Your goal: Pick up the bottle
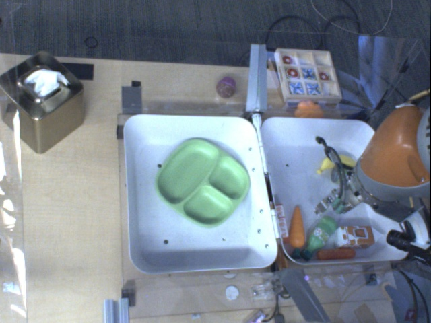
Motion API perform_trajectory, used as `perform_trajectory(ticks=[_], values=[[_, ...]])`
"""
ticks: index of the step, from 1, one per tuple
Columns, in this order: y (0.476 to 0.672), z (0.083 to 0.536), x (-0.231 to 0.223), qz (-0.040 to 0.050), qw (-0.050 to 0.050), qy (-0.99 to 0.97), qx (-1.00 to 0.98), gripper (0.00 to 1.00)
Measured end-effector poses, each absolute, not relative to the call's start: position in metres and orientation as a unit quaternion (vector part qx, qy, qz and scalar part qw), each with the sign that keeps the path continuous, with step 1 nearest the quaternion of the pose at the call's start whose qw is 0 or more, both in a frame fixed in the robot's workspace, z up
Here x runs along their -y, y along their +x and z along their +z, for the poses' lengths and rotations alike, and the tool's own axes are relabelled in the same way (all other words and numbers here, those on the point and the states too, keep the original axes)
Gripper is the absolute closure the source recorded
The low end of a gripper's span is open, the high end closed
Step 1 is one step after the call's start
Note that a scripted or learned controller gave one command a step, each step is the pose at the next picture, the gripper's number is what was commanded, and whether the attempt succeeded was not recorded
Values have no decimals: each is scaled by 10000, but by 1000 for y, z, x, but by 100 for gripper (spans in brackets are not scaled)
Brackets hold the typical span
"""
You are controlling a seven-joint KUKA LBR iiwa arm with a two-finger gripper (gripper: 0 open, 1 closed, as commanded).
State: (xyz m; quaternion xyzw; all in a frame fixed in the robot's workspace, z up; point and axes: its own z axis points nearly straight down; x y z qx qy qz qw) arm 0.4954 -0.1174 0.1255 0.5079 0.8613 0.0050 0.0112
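A small green bottle [320,233] lies tilted near the front of the right bin [296,150]. It rests between an orange carrot [296,225] on its left and a white and orange carton [355,235] on its right. My gripper [339,199] hangs low in the right bin, just above and behind the bottle. Nothing shows in its grasp. The grey arm with its orange band [399,150] comes in from the right and covers the bin's right side.
A red item [335,253] lies at the right bin's front wall. A yellow object [335,161] and a black piece [322,142] lie further back. The left bin [145,234] holds a green divided plate [203,180]. A tissue box [44,99] stands far left.
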Motion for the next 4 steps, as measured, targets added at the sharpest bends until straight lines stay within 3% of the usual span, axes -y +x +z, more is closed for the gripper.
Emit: perform_trajectory(ticks=[1, 2, 3, 4], values=[[495, 125, 117, 50, 111, 5079, -8613, 0], [491, 114, 101, 27, 78, 5325, -8464, 0], [489, 101, 123, 13, 28, 4835, -8753, 0], [492, 113, 122, 30, 67, 4826, -8758, 100]])
